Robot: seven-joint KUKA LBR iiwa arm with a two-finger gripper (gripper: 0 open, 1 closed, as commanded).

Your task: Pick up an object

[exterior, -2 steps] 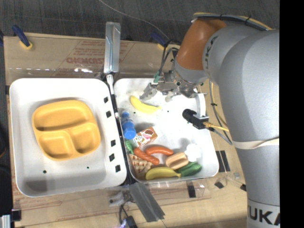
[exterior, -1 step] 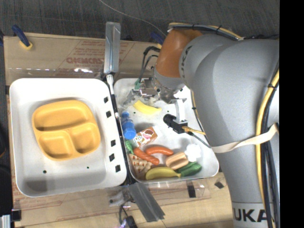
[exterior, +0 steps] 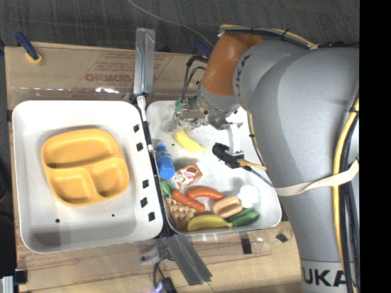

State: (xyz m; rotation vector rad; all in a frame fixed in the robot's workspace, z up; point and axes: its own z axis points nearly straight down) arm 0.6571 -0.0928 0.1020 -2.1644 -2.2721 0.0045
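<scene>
The right bin (exterior: 264,207) holds toy food: a small yellow banana (exterior: 188,142) near its back, a blue bottle (exterior: 164,162) along its left wall, a printed packet (exterior: 187,176), a red sausage (exterior: 205,193), a hot dog (exterior: 227,206), a larger banana (exterior: 208,223), a green vegetable (exterior: 245,217) and a white ball (exterior: 248,194). My gripper (exterior: 190,116) hangs low at the bin's back left, just above and behind the small banana. The wrist hides its fingertips, and I see nothing held.
The left bin (exterior: 30,224) carries a yellow divided tray (exterior: 84,165). A metal divider (exterior: 144,60) runs between the bins. The grey arm covers the right bin's back right corner. A black cable connector (exterior: 227,155) dangles over the bin's middle.
</scene>
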